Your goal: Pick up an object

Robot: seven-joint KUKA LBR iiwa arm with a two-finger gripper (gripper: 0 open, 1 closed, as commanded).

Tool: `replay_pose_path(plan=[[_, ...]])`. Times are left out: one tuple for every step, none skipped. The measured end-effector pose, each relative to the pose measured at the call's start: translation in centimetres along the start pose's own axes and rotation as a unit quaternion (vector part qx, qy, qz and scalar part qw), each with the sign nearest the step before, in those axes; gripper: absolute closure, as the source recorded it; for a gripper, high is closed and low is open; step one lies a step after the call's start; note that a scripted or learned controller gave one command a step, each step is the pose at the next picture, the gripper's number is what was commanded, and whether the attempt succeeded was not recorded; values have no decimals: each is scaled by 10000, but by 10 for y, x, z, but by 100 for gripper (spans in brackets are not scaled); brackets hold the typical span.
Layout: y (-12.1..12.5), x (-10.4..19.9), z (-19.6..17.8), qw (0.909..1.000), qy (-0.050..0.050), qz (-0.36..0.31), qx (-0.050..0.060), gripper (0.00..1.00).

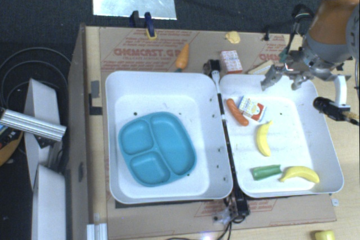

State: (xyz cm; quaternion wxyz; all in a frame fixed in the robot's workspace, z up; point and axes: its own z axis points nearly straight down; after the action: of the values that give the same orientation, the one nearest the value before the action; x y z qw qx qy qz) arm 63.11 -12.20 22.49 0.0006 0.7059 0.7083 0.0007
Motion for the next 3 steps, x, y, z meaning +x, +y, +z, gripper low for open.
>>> replay_pose_path(plan=[[-34, -14, 63, 10000, 3, 22, 35, 0], [-63, -7, 145, 10000, 8, 18, 31, 0], [-60, -8, 130, 10000, -1, 10, -7, 100]])
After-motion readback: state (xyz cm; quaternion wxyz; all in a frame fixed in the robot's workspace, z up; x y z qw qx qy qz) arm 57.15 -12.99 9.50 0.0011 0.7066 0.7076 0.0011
